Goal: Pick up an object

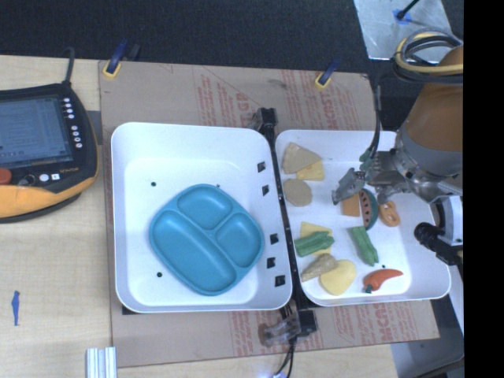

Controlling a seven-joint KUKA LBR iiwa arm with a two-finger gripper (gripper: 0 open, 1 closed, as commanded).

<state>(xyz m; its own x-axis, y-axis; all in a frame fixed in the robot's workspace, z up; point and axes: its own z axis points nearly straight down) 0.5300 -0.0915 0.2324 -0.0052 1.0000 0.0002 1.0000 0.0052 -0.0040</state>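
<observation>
My gripper (pixel 360 187) hangs over the upper middle of the right bin (pixel 421 290), its two dark fingers spread open with nothing between them. Just below its tips lie an orange wedge (pixel 350 206) and a watermelon slice (pixel 368 206), side by side. An orange carrot piece (pixel 388 213) rests just to their right. Other toy foods in this bin: a green cucumber (pixel 364 245), a red chili (pixel 383 277), a yellow lump (pixel 339 278), a green bean pod (pixel 313 244), a tan round (pixel 298 192) and a yellow cheese block (pixel 313 171).
The left bin (pixel 134 156) holds a blue divided plate (pixel 206 239). A black divider strip (pixel 276 211) runs between the bins. A teach pendant (pixel 39 144) lies on the bench at far left. The arm's grey and orange body (pixel 433 128) looms over the right bin's right side.
</observation>
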